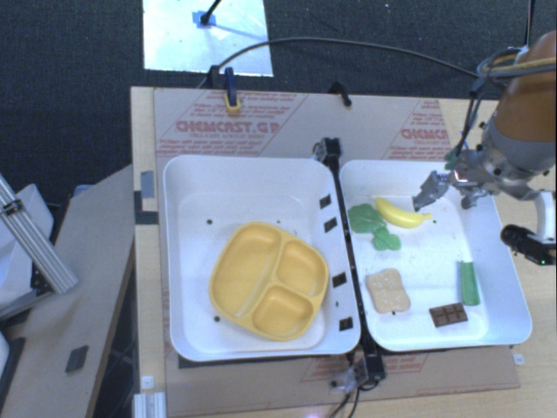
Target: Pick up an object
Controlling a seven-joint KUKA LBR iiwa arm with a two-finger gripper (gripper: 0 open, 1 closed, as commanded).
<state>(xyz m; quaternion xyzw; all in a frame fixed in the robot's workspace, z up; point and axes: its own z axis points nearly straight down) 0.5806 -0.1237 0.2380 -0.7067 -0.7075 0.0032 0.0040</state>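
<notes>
Bench with two white bins, side by side.

Grey arm, rounded orange band above wrist, thin dark cables alongside; metallic grey pincer, black fittings.

A yellow tray lay in white; nearby were a yellow banana, green broccoli, and a brown chocolate bar.

Tray in left bin
</notes>
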